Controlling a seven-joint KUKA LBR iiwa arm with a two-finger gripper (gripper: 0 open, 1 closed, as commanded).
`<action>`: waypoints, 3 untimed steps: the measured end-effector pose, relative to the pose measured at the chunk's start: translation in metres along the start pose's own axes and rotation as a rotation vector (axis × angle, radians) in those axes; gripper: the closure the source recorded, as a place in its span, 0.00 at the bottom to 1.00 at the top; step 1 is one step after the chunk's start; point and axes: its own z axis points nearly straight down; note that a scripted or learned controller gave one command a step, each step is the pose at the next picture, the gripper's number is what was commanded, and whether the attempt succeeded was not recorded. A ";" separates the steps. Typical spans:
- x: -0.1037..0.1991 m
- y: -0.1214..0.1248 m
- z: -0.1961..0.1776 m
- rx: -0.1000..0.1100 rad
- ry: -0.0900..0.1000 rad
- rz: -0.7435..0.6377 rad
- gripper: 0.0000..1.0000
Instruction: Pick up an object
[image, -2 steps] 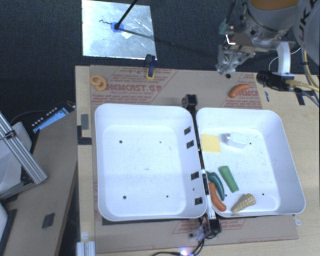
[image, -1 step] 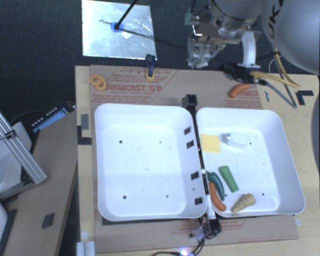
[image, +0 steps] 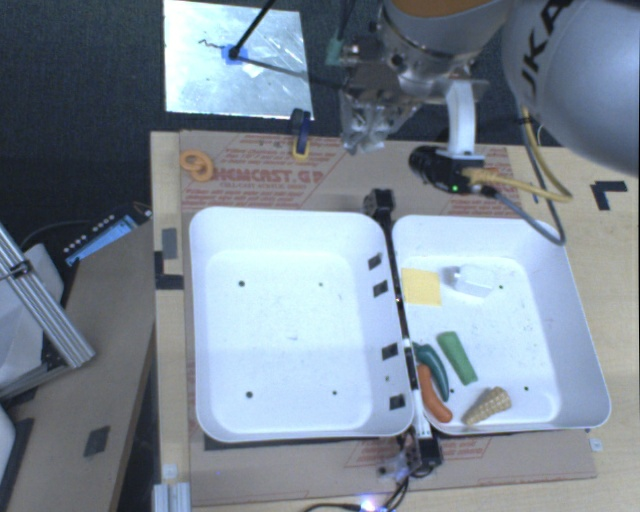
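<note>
My jaws (image: 362, 130): raised above the worktop's far edge, behind the two bins; from this angle I cannot tell how wide they stand, and I see nothing between them.
Right bin (image: 560, 300): all my choices lie here, well apart from me and nearer the front.
Yellow square (image: 421, 287): flat by the dividing wall; looks soft and thin, hard to get under.
Clear block (image: 468, 280): just beside the square, toward the far edge; probably slick.
Green stick (image: 457, 358): mid-bin, lying aslant; looks light and stiff, my best pick, taken across its narrow middle.
Orange piece (image: 432, 394): close to the dividing wall, with a dark teal piece (image: 430, 358) beside it; crowded.
Cone (image: 487, 405): near front edge; tapered, may slip out.
Left bin (image: 215, 330): beside the right one.
</note>
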 end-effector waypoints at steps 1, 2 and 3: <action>0.027 -0.039 -0.011 0.001 -0.001 0.002 1.00; 0.058 -0.072 -0.014 0.003 -0.001 0.004 1.00; 0.079 -0.138 -0.038 0.001 0.000 0.001 1.00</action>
